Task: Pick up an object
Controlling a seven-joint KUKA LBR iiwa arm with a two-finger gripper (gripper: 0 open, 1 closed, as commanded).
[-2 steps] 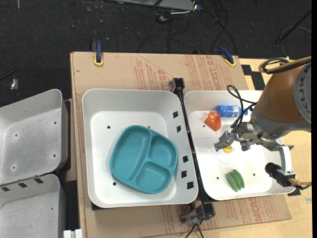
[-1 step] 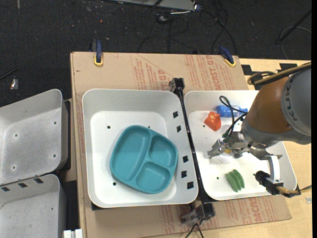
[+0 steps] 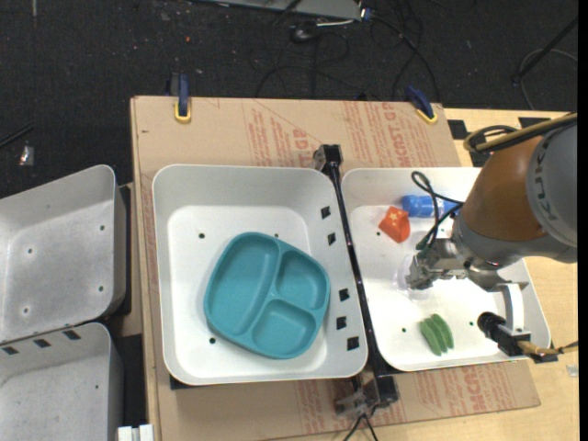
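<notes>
Camera view: gripper low in right bin; finger state indiscernible. Green object lies near at 5 o'clock, red block at 11.

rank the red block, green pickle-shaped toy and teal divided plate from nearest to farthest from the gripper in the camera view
From the gripper:
1. Green ridged pickle-shaped toy, just below it, right bin.
2. Small red block, up-left, same bin; almost as near.
3. Teal three-compartment plastic plate, left bin, clearly farthest.
</notes>
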